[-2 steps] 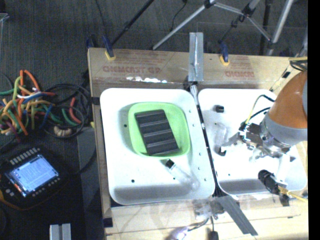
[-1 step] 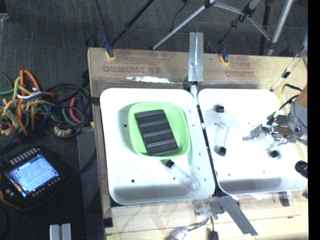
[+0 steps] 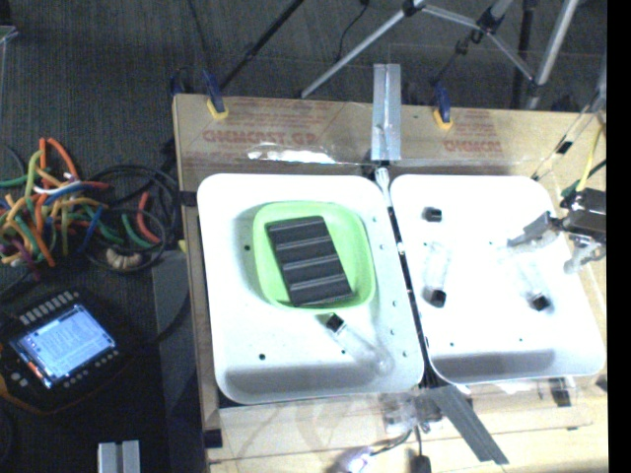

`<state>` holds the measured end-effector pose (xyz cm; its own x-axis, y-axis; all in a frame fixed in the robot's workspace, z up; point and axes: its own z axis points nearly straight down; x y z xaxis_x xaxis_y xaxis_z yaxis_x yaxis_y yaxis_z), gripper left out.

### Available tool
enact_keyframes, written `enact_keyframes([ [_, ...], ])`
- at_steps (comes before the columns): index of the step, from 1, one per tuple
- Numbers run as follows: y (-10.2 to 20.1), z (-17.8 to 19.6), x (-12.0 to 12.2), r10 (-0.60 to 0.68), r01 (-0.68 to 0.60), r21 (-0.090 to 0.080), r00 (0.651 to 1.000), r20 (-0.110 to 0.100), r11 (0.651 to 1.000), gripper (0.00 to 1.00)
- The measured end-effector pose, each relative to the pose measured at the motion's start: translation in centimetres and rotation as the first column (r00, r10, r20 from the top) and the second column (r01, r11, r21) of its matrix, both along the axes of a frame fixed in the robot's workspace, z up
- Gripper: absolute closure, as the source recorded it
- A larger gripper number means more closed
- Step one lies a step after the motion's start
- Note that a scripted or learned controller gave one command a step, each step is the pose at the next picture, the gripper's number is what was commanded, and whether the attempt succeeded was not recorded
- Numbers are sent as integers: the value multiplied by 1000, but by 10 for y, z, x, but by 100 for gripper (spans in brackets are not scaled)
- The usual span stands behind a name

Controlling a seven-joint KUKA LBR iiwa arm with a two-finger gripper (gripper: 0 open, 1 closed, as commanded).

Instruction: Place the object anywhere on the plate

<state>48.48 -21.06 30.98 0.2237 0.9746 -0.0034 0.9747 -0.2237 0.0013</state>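
Jaws (image 3: 540, 231) state unreadable at right bin's (image 3: 493, 363) edge; approach a vial (image 3: 435, 276) squarely before carrying to green plate (image 3: 360, 235).

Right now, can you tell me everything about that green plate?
The green plate is a squarish, shallow dish with rounded corners and a raised rim, probably plastic. It lies flat in the left white bin, turned slightly askew. A dark grey ridged block rests on it, covering most of its middle.
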Motion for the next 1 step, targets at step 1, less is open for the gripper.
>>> enact_keyframes([
  [1,-6,-34,-1,-16,16,1,1000,-3,1000,0],
])
